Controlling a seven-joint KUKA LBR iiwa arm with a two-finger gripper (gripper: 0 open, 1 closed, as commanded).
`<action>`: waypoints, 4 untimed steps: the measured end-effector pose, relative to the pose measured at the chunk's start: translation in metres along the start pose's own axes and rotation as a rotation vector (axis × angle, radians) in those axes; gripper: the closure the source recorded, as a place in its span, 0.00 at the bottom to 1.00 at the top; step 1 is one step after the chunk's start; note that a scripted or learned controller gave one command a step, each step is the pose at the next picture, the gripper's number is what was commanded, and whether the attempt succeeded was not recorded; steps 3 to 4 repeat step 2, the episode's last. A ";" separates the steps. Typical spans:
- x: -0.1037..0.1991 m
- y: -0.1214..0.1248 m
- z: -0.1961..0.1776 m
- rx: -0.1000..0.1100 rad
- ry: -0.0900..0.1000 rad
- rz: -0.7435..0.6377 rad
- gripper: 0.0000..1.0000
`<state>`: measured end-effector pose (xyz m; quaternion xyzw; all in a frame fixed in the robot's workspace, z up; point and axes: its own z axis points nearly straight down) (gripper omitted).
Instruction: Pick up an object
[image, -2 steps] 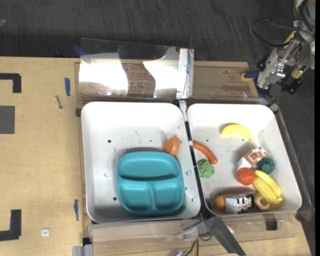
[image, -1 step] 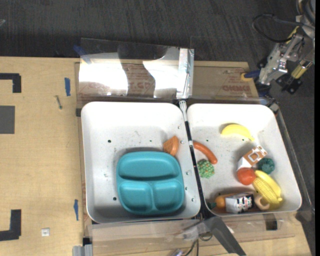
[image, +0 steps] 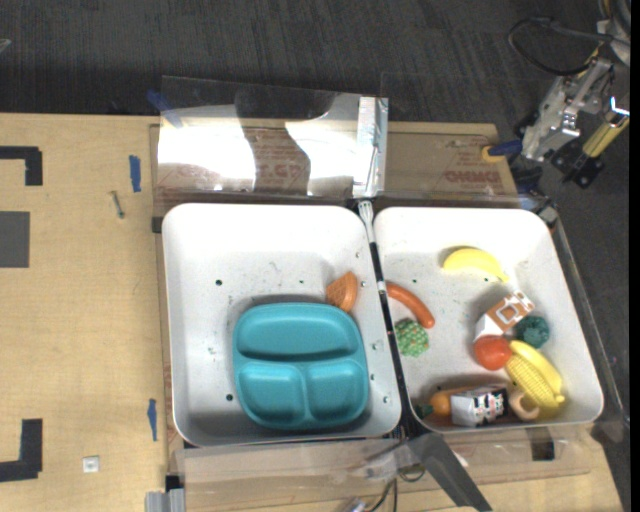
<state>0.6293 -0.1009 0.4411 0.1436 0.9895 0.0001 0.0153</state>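
The left bin (image: 190, 260) holds a teal divided tray (image: 300, 365) and a small orange piece (image: 343, 292) by the divider. Toy foods lie in the right bin (image: 420, 235): a yellow banana (image: 475, 263), an orange-red sausage shape (image: 412, 303), a green knobbly piece (image: 411, 337), a white and orange box (image: 503, 313), a dark green ball (image: 533, 329), a red tomato (image: 492, 352), a yellow corn cob (image: 535, 373) and a white and black bottle (image: 478, 406). My gripper (image: 572, 115) hangs at the upper right, beyond the bins and away from every object.
A crumpled clear plastic sheet (image: 270, 150) lies on the cardboard behind the left bin. Flat cardboard panels (image: 70, 300) flank the bins on the left. Cables (image: 560, 45) trail over the dark floor at the top right.
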 end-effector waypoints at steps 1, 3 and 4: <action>0.065 -0.006 0.092 0.007 0.029 0.179 1.00; 0.062 -0.005 0.078 0.003 0.017 0.176 1.00; 0.062 -0.005 0.078 0.003 0.017 0.176 1.00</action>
